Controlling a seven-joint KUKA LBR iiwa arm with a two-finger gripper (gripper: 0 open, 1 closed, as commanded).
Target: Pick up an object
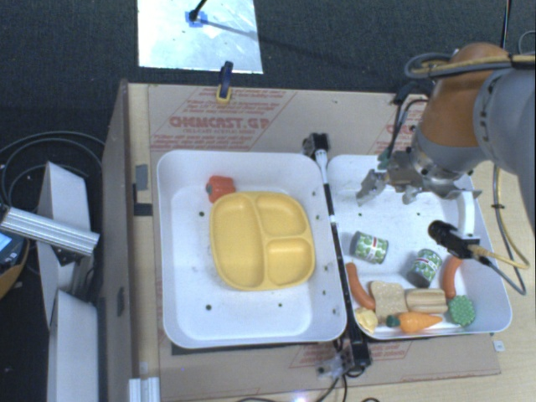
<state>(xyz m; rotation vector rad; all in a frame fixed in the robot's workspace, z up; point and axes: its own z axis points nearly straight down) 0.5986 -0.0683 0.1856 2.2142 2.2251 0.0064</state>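
My gripper [389, 191] hangs over the far part of the right bin [490, 321], open, with nothing between its fingers. Below it on the bin floor lie two green-labelled cans, one [369, 246] in the middle and the other [425, 265] further right. Along the near edge sit an orange sausage [359, 285], a slice of toast [388, 296], a bread roll [425, 300], a carrot [419, 321], a green broccoli [461, 310] and a red sausage [452, 275]. The nearest can is a short way in front of the fingers, not touching them.
The left bin [188, 308] holds a yellow divided plate [261, 239] and a small red piece [220, 188] at its far edge. A black part with a yellow cable [450, 239] sticks out over the right bin's right side. A ridge [333, 233] separates the bins.
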